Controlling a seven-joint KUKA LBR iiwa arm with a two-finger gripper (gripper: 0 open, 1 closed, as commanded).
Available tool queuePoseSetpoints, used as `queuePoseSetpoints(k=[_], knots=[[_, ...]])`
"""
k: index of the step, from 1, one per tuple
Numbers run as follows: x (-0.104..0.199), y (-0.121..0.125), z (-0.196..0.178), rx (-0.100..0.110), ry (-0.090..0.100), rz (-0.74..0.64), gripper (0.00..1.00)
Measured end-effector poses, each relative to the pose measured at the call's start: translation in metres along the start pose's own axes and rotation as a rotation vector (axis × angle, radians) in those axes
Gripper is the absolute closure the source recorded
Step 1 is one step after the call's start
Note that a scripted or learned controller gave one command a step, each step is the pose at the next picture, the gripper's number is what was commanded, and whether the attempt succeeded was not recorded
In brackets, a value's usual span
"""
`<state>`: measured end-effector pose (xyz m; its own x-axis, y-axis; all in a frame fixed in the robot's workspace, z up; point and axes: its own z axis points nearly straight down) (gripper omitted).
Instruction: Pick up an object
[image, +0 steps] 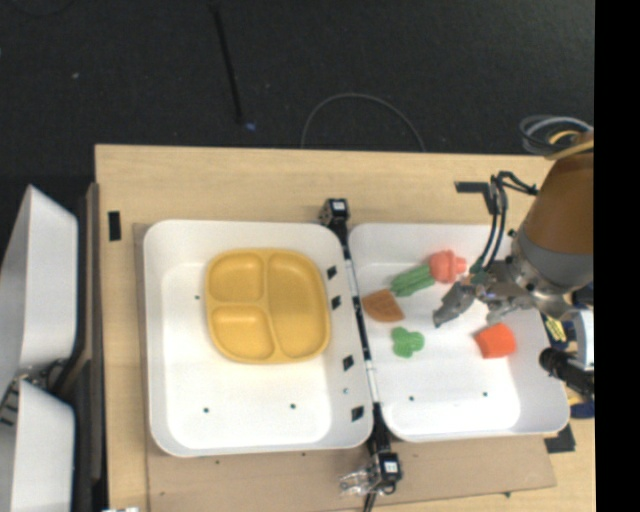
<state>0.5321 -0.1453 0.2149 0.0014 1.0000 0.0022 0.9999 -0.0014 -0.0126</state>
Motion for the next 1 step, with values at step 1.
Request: queuePoseSetpoints(k=[1], knots=[[0.0004, 0.0029, -0.0072, -0.014, -0.003, -0.003, 0.00]])
